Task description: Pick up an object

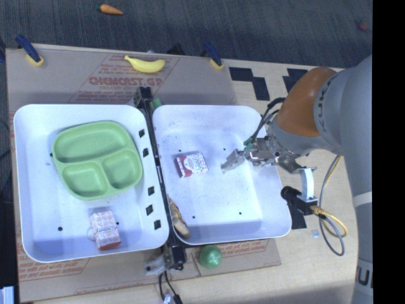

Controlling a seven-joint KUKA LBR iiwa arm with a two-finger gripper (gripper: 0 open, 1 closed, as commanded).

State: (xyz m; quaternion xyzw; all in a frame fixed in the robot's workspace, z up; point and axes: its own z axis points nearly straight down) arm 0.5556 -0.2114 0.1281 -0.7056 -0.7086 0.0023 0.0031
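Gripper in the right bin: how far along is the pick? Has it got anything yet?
Done: the arm has reached into the right bin. In hand: nothing visible; the gripper sits to the right of the small red-and-white packet, apart from it. Left: closing on an object and lifting it. The green tray and the other packet lie in the left bin.

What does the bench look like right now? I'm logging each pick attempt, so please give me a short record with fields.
left bin: green divided tray; small red-and-white carton near the front
right bin: red-and-white packet
end effector: over the right bin, right of the packet, apart from it, nothing seen held
outside bins: banana behind, green ball in front, orange piece on the floor
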